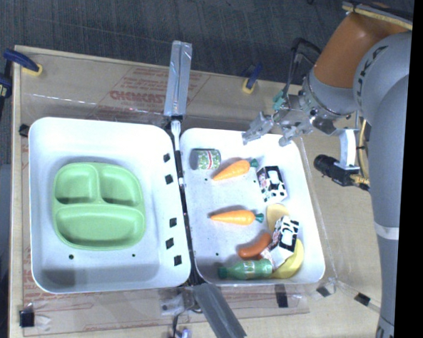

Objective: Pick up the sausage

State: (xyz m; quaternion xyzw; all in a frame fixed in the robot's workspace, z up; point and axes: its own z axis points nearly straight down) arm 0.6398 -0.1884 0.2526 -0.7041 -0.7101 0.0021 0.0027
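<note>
Two shallow white bins side by side. In the left bin (39,190), well away from the pincer: a green divided tray (98,206). In the right bin (306,199), below and toward the camera from the pincer: a small can (206,159), two carrots (232,170) (233,217), a black-and-white cow toy (271,183), a second black-and-white toy (287,233), a banana (293,259), a green bottle (247,270) lying flat, and the sausage (254,247).

Pincer (274,131) hovering above the far rim of the right bin, fingers spread apart, nothing between them.

Sausage far from the pincer, at the near end of the bin, just above the bottle and beside the banana. Long axis diagonal: one end toward the bin's near-left, the other up-right toward the second toy.
</note>
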